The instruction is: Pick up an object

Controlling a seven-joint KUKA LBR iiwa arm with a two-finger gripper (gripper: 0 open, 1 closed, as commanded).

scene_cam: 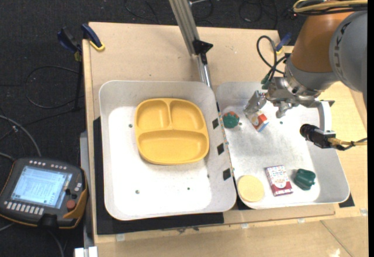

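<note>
— Grey arm (327,45) comes in at upper right; where is its gripper (260,111)?
— Over the right bin (327,162), fingers slightly parted beside a small orange-and-white item (260,122), not clearly gripping it.
— And the left bin (117,191)?
— Holds a yellow tray (172,131).

One camera hangs fixed above the bench (146,45), tilted down at a slant so both white bins fit whole: the left bin (117,150) and the right bin (327,174) side by side. It stands far enough back to catch dark floor and cables beyond the far edge (plus a teach pendant (41,191) at lower left). The arm (327,40) enters from the right.
</note>
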